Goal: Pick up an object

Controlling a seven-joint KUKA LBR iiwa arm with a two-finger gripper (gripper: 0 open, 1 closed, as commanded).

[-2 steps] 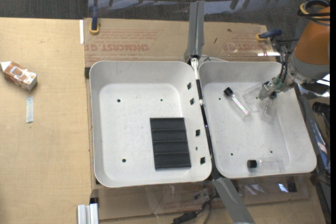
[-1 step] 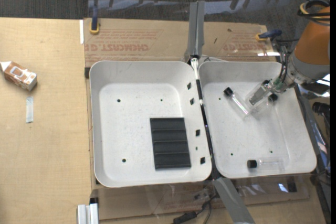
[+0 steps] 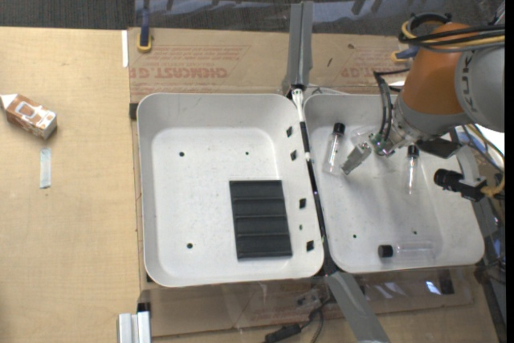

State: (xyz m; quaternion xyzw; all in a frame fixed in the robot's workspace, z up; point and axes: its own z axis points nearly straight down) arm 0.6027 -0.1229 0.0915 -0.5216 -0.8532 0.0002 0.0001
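Left white bin (image 3: 161,173): flat black ribbed rectangular block (image 3: 260,218) at 5 o'clock | right white bin (image 3: 450,253): 3 clear plastic tubes with black caps at 10 (image 3: 333,147), 2 (image 3: 411,166), 6 o'clock (image 3: 409,251) | two-finger gripper (image 3: 363,153) low near 11 o'clock, finger state unreadable | nothing lifted; pick undone.

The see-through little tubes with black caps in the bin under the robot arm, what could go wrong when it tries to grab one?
1. The clear plastic tubes with black caps are thin and smooth, so one might slip from the two-finger gripper.
2. Three lie scattered in the shallow white right bin; a push might roll them away.
3. One tube rests near the front wall, which might block a grab there.
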